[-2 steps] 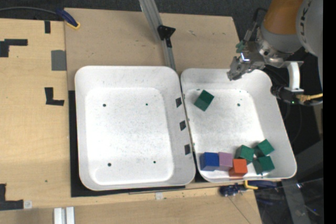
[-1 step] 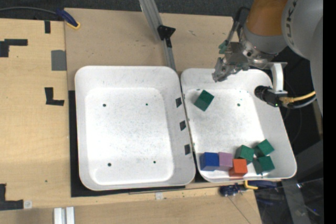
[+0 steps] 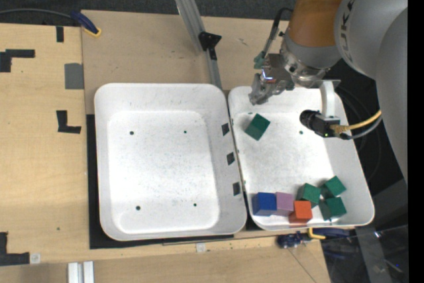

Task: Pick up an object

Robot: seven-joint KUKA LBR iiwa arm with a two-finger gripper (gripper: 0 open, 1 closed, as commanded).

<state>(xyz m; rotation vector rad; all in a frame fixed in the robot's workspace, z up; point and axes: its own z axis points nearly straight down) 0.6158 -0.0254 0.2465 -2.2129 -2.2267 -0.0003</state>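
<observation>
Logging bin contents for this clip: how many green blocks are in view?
4, all in the right bin: one green block alone near the gripper, and three clustered at the near corner beside the orange block. None looks hidden.

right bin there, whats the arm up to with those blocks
The arm has its gripper over the far end of the right bin, just above and apart from a lone green block lying on the bin floor. Nothing shows between its fingers, so no block is picked up yet. At the bin's near end sit a blue block, a purple block, an orange block and three more green ones in a cluster. The left bin sits alongside.
</observation>
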